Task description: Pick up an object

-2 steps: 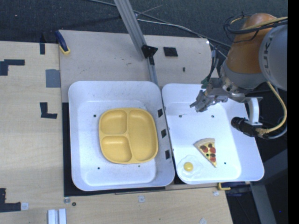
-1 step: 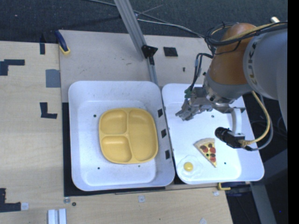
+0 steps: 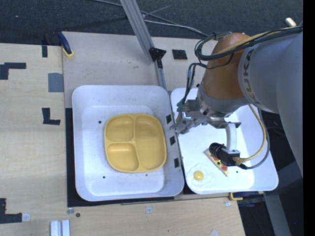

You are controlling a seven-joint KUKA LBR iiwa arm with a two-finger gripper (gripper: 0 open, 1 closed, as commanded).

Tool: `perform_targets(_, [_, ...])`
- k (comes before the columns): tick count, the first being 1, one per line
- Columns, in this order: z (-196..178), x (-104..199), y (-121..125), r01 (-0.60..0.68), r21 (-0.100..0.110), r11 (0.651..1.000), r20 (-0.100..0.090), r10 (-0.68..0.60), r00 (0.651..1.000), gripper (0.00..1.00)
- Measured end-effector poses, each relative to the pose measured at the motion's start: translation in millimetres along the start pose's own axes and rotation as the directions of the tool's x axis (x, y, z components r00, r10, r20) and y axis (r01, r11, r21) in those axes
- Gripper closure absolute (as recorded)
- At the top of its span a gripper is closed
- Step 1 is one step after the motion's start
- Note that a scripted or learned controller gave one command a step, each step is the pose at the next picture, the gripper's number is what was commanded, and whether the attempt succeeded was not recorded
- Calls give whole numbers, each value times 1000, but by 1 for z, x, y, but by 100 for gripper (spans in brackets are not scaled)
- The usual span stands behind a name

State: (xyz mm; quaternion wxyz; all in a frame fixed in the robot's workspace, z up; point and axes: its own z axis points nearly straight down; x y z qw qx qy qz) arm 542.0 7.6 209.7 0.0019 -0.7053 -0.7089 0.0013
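A yellow three-compartment plate (image 3: 135, 142) lies flat in the middle of the left bin (image 3: 88, 107). A small round yellow piece (image 3: 198, 175) rests near the front left corner of the right bin (image 3: 256, 176). My gripper (image 3: 183, 122) hangs below the orange band of the arm, low over the left wall of the right bin, just right of the plate's upper right corner. It is well behind the small yellow piece. Nothing shows between its tips, which are dark and small against the bin wall.
The grey arm (image 3: 270, 63) covers the back and right of the right bin. A slanted metal pole (image 3: 142, 33) rises behind the left bin. Dark tape patches (image 3: 55, 81) mark the wooden bench to the left.
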Motion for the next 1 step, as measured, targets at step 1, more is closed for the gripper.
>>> perform_targets(1, [4,53,-7,2,-1,1000,-1,-2,1000,100])
